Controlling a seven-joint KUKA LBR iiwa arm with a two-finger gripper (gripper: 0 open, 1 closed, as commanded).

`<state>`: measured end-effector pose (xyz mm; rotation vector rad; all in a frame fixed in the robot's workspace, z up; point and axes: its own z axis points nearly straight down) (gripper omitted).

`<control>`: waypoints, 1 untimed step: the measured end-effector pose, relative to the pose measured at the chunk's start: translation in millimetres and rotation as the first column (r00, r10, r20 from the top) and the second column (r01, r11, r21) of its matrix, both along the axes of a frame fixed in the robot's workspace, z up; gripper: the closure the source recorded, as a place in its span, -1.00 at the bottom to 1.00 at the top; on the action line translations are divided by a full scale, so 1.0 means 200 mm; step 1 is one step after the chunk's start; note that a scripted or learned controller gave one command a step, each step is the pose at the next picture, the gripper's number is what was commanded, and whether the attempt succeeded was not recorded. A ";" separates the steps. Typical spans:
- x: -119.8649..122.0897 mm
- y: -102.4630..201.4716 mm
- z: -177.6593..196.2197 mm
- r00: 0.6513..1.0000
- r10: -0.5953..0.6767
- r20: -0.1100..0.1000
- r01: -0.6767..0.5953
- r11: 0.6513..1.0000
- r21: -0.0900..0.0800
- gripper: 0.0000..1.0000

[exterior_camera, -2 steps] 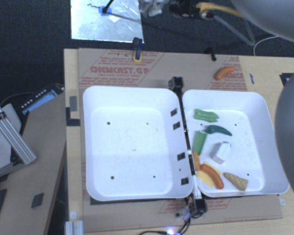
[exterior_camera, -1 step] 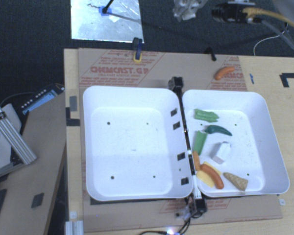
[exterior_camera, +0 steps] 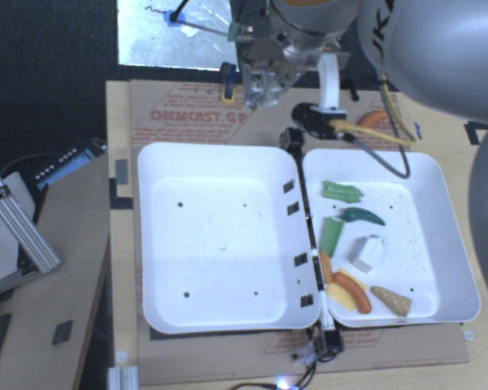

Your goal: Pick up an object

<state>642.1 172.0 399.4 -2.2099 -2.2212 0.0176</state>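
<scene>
camera view: gripper above left bin (far edge).

Even, fairly bright overhead illumination is observed, with a cool bluish cast. The left bin is rendered near-white, with detail washed out across its floor. Strong glare is noted on the reflective sheet at top. Only soft shadows are cast. The arm, close to the lens, is blurred; overall sharpness is moderate.
</scene>
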 end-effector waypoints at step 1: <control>0.08 -0.08 0.73 0.999 -0.003 0.032 0.003 1.000 0.006 1.00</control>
